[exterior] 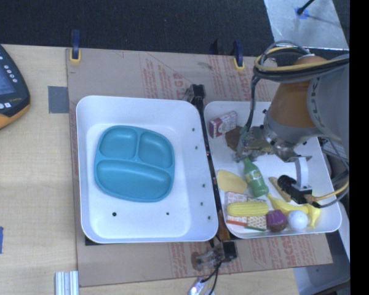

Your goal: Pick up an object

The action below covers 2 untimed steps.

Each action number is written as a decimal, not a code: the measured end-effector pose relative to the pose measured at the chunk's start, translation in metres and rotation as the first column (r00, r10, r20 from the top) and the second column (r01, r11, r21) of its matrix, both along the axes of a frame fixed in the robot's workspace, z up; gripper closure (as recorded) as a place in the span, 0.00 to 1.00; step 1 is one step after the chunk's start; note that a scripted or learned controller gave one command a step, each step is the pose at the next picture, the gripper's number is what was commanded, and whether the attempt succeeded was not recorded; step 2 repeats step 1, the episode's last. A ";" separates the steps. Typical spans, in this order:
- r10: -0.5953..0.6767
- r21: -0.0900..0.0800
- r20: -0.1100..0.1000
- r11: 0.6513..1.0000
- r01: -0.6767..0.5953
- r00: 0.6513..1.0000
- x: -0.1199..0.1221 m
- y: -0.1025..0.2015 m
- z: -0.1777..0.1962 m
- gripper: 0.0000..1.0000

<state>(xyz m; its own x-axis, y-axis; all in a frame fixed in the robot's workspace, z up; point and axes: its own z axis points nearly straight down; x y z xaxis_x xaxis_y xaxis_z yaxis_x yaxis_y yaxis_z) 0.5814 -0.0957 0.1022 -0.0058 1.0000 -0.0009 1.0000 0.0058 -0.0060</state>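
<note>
The right bin [320,165] holds several toy foods. Among them are a green bottle [254,178], a red and white carton [221,125], a brown piece [233,137], a yellow wedge [230,180] and a corn cob [247,209]. A purple piece [275,220], a white ball [297,220] and a yellow banana [293,203] lie near the front. My gripper [248,149] reaches down into this bin, just above the bottle's cap and beside the brown piece. The wrist hides how it meets them.
The left bin [92,220] carries a blue divided plate [135,163]. A teach pendant [3,85] rests at the bench's far left. Clamps [75,47] pin the cardboard at the back. Cables [277,54] loop off the arm, and a black part [293,188] overhangs the right bin.
</note>
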 end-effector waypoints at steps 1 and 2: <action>0.003 0.004 0.011 1.000 -0.003 1.000 -0.040 0.060 0.123 1.00; 0.003 0.004 0.011 1.000 -0.003 1.000 -0.040 0.060 0.123 1.00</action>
